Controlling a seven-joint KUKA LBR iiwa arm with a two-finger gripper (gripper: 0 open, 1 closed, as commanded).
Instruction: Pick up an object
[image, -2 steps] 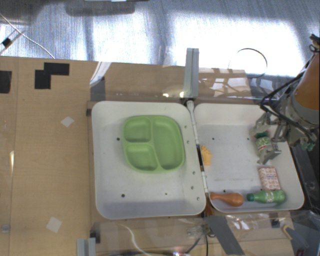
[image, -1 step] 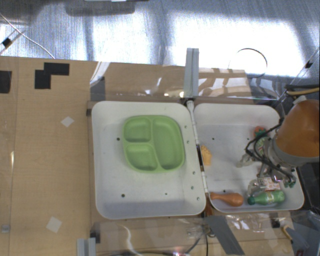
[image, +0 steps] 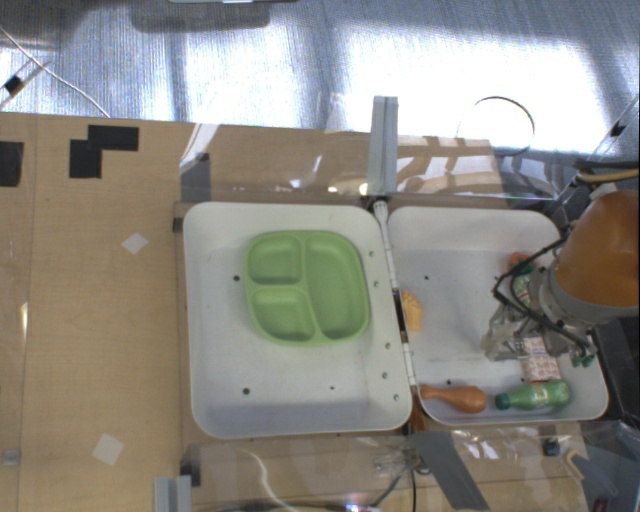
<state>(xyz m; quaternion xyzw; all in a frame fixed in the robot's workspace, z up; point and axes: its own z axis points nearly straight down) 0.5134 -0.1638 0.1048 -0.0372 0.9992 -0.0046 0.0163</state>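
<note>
**Arm low over the right bin**

A green divided plate (image: 305, 287) lies in the left bin (image: 215, 400). Right of the plate, in the right bin (image: 450, 250), sit a yellow piece (image: 410, 312), a brown drumstick (image: 455, 397) and a green bottle (image: 535, 397). The gripper (image: 515, 335) hangs just above the bottle; its grip state cannot be told.

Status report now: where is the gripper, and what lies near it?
Gripper low over right bin, fingers unclear. Green bottle and orange-brown piece lying near front wall. Nothing seen held.

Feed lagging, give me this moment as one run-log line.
gripper: low in right bin, fingers unclear | nearby: green bottle, orange drumstick toy | left bin: green divided plate
</note>
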